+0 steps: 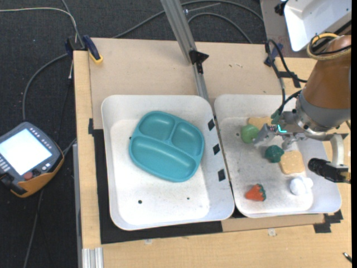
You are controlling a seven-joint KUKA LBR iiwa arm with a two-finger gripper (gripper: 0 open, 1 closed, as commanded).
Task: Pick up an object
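I am reaching in from the right over the right-hand shallow white plastic bin [245,205], with my grey wrist and its orange band sitting above the bin's far right corner. My fingers [277,135] are hanging low among the objects there, but whether they are released or clenched I cannot tell, since the metal parts blur into one another from this height.

Just beside my fingers a small round dark teal object [273,153] is lying on the bin floor, possibly touching one tip. A light green rounded object [249,133] is sitting to the left of them, and a pale tan piece [257,121] is lying just behind it. A yellowish sponge-like block [292,163] is resting next to the teal one, a small white rounded object [299,186] is lying nearer the front, and a red strawberry-shaped toy with a green top [255,192] is sitting near the front edge.

In the left-hand shallow white bin [120,205] a turquoise plastic divided plate [166,146] is lying flat, with three compartments. Both bins are sitting on the tan wooden surface [139,66]. A handheld control pendant with a glowing white screen [25,158] is lying on the dark floor at the left; no writing on it is legible.
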